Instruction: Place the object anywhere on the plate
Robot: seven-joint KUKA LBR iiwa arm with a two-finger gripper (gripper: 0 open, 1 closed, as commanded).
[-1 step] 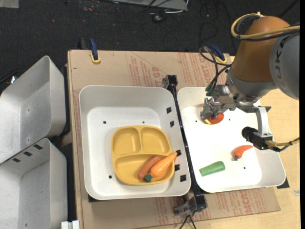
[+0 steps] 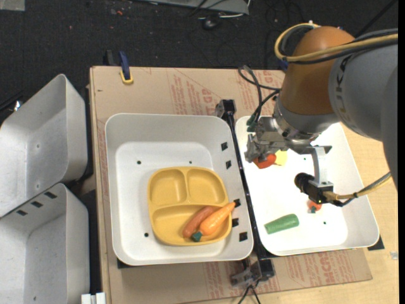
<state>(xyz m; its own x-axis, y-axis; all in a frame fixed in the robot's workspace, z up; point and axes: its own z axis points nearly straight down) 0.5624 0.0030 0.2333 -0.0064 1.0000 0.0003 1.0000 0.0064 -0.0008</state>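
**Red piece sitting in the right-hand bin, plate waiting for it**

Red piece (image 2: 266,161) is lying on the floor of the bin on the view's right (image 2: 345,170), near that bin's upper left corner, with a small yellow bit (image 2: 280,159) just beside it; the gripper (image 2: 262,149) is hanging directly over it, close enough that part of the piece is hiding beneath the tool; whether the gripper is wide, narrow or gripping anything cannot be told from this angle, and nothing is showing clearly as lifted. A green piece (image 2: 281,223) is lying lower down in the same bin, well apart from the gripper.

The yellow plate (image 2: 166,189) is sitting in the bin on the view's left (image 2: 126,170); its large lower compartment is holding an orange carrot (image 2: 219,218) and a reddish sausage-shaped piece (image 2: 197,219) side by side and touching, while its two upper compartments are lying bare.

Judging from where the arm is working, the red piece is looking like the object in hand, and the task is sitting at its early stage: the approach is looking done, but the grasp is not confirmed; the lift, the carry across the divide between the bins and the release onto the plate are all remaining.
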